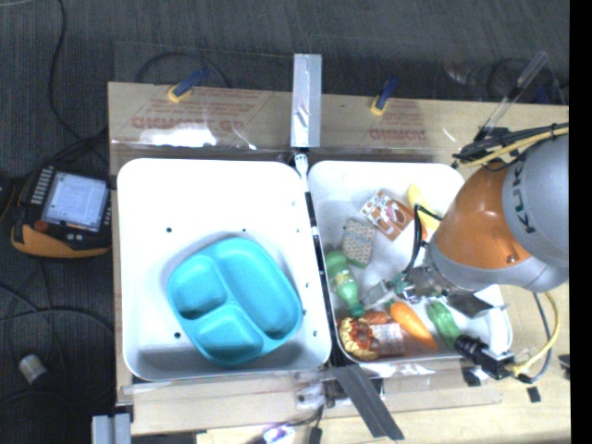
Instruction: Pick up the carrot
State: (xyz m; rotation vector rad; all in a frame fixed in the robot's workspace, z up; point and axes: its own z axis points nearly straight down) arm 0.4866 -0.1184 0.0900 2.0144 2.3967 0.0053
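Near the front of the right bin (435, 176), the carrot (412, 322) lies tilted, free, its tip on a red-orange packet (372, 334). Green item (444, 322) just beside it, partly under the arm (495, 225). Claw (407, 285) sits just above the carrot; wrist hides most of it, so I cannot tell if it is spread or closed. Green bottle (344, 282), grey sponge-like block (359, 242) and snack packet (387, 213) behind. Yellow item (415, 195) mostly hidden. Left bin (148, 178) holds a blue divided tray (234, 297).
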